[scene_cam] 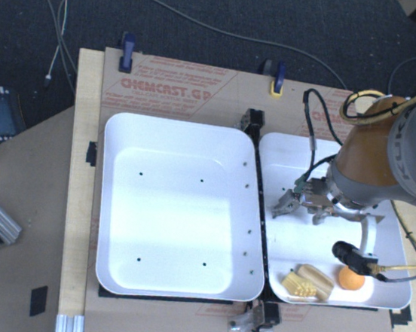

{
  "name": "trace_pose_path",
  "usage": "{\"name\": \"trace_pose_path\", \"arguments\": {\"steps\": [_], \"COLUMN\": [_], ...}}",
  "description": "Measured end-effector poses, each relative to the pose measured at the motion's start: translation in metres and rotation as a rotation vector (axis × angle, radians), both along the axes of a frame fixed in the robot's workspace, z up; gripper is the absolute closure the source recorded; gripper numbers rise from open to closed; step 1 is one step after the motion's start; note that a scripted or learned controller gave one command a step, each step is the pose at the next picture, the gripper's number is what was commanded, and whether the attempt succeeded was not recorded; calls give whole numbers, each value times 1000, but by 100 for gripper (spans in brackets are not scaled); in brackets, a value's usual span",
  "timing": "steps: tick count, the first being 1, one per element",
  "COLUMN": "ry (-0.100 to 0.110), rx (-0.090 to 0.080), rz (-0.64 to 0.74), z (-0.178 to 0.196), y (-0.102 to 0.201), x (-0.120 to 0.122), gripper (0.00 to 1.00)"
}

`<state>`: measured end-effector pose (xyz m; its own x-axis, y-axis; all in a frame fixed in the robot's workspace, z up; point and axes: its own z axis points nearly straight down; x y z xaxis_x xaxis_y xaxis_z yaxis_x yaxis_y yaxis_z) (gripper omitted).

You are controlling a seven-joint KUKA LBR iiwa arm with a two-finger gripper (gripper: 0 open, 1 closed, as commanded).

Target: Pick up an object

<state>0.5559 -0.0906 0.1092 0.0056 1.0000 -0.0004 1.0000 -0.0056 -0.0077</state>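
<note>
Across the dark carpeted floor (212, 18) ran loose grey cables, and on it stood a brown board bench (180, 89) printed with faded red lettering, two blue clamps biting its far edge. Over that bench lay the two white bins side by side: the left bin (111, 209), broad and shallow, and the right bin (275, 231), partly covered by the arm (393, 148), whose grey bulk and orange band came in from the right. Its gripper (288, 202) hung low over the middle of the right bin, close to the wall between the bins, fingers spread apart with nothing between them. Near the front edge of the right bin lay a pale tan, ridged object (308, 282), its long axis running left to right and tilted slightly, and just beside it to the right sat a small orange ball (352, 279); both were well apart from the gripper.
</note>
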Motion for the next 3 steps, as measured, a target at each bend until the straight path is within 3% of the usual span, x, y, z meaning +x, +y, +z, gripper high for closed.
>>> {"name": "trace_pose_path", "arguments": {"steps": [1, 2, 3], "ry": [-4, -16, -6], "rx": [0, -2, 1], "rz": [-2, 9, 7], "z": [-16, 29, 22], "y": [-74, -85, -38], "x": [-67, 57, 4], "gripper": [0, 0, 0]}}
